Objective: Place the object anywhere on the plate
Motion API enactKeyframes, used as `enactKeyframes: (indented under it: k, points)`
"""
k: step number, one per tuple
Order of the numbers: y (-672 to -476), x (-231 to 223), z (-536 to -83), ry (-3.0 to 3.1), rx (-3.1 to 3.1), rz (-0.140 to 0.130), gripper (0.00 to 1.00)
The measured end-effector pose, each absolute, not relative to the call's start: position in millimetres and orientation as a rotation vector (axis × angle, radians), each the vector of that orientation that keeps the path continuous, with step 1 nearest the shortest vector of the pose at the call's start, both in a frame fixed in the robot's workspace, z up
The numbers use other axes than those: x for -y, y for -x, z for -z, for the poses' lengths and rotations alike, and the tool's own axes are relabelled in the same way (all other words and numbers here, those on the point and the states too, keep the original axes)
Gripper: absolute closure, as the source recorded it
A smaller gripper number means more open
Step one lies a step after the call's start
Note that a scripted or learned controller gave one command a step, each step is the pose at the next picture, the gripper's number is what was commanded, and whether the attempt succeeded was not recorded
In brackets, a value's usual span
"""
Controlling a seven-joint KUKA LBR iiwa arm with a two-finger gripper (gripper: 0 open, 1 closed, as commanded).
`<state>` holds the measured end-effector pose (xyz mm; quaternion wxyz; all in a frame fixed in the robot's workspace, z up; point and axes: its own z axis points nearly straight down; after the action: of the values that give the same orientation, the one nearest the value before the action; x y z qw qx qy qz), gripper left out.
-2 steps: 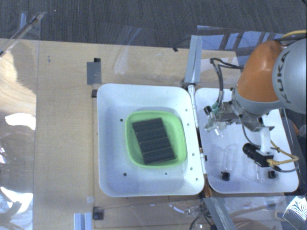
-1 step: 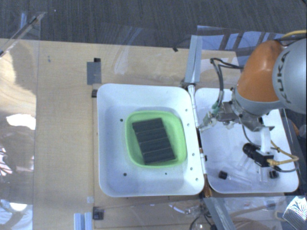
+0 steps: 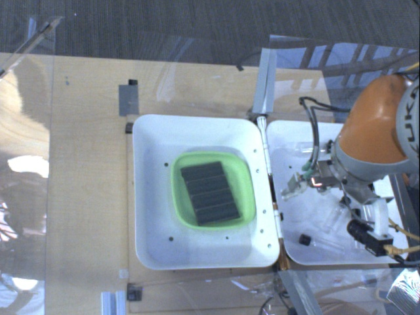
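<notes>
Already the dark ribbed block (image 3: 210,193) lies flat on the green plate (image 3: 244,188) in the left bin (image 3: 151,176), tilted a little. It looks stiff, light and grooved, probably easiest to pinch across its short sides. The gripper (image 3: 319,181) hangs over the right bin (image 3: 289,136), apart from the block; whether it is released or clenched cannot be told.

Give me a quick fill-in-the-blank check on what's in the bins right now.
1. The dark ridged block lies on the ____ plate.
2. The plate sits in the ____ bin of the two.
3. The arm hangs over the ____ bin.
4. The band above the arm's wrist is ____.

Missing words: green; left; right; orange
</notes>
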<state>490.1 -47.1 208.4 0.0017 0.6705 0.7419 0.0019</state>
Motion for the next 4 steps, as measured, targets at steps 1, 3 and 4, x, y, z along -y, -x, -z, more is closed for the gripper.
enactKeyframes:
  k: [1, 3, 4]
  points:
    - [-488.7, 100.6, -254.6, -2.076, -2.349, -0.006, 0.00]
    - [-489.1, 206.0, -307.9, -2.046, -2.370, -0.005, 0.00]
    - [-489.3, 205.4, -302.4, -2.111, -2.315, -0.006, 0.00]
